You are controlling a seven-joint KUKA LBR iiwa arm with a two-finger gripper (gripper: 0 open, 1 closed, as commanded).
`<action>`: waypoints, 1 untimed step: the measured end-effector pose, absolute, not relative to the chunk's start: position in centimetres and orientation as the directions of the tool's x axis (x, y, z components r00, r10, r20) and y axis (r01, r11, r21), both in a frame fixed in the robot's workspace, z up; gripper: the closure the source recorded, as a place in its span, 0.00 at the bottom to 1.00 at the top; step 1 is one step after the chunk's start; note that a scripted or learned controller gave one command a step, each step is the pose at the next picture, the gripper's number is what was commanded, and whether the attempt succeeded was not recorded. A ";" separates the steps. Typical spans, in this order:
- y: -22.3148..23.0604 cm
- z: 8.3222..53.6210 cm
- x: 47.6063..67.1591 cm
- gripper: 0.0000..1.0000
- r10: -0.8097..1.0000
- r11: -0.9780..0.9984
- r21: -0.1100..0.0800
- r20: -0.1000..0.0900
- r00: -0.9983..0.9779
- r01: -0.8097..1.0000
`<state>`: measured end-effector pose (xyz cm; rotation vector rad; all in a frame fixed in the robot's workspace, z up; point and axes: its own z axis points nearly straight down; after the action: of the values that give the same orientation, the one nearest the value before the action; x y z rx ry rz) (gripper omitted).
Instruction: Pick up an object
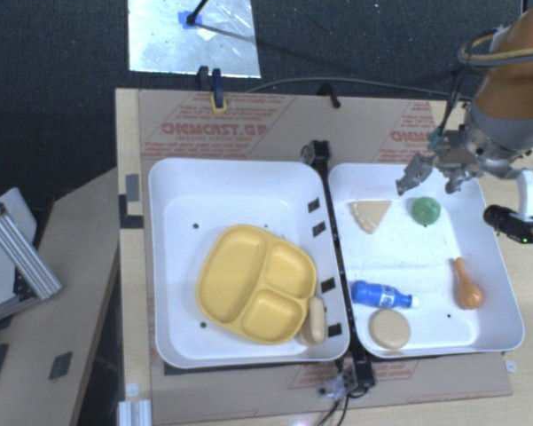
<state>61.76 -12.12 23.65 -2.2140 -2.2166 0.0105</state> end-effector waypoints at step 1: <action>-12.1 24.4 62.0 0.00 1.000 0.003 0.001 0.000 -0.003 1.000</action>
<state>61.99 -12.09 24.41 -2.2184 -2.2260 -0.0015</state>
